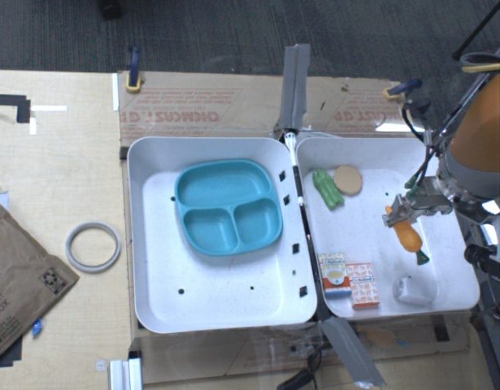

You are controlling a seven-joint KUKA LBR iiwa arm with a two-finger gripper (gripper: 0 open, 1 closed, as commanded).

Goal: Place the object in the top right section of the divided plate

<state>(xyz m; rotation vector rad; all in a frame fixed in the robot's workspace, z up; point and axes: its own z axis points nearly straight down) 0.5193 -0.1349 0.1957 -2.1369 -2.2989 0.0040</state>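
Observation:
The blue divided plate (229, 207) lies in the left bin (152, 291), with one long section at the top and two smaller ones below. An orange carrot (409, 238) with a dark green end lies in the right bin (453, 299), near its right side. My gripper (402, 213) hovers right at the carrot's upper left end, covering part of it. Whether it touches the carrot I cannot tell.
The right bin also holds a green vegetable (328, 190), a tan round cookie (347, 179), two small red-and-white boxes (348, 280) and a white cup (414, 290). A tape ring (93, 245) and a cardboard box (18, 287) lie on the bench at left.

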